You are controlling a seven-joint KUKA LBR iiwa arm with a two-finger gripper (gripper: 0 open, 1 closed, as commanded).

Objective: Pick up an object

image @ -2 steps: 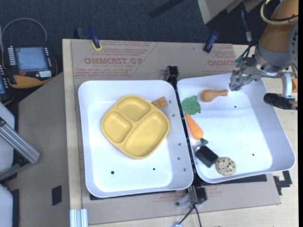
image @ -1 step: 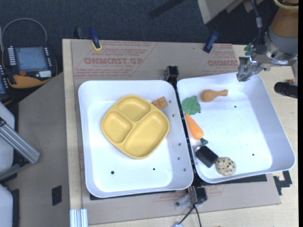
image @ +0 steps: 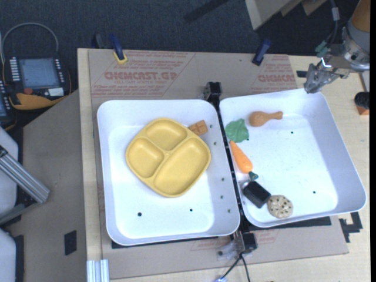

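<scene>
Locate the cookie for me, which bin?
The cookie lies in the right bin, near its front edge toward the left side, just right of the black block and below the carrot.

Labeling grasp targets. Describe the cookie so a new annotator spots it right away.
Look in the right bin, along its near edge close to the divider between the bins. The cookie lies there, touching the black block. It is the one round, tan, dark-speckled piece; the carrot further up is long and orange.
</scene>
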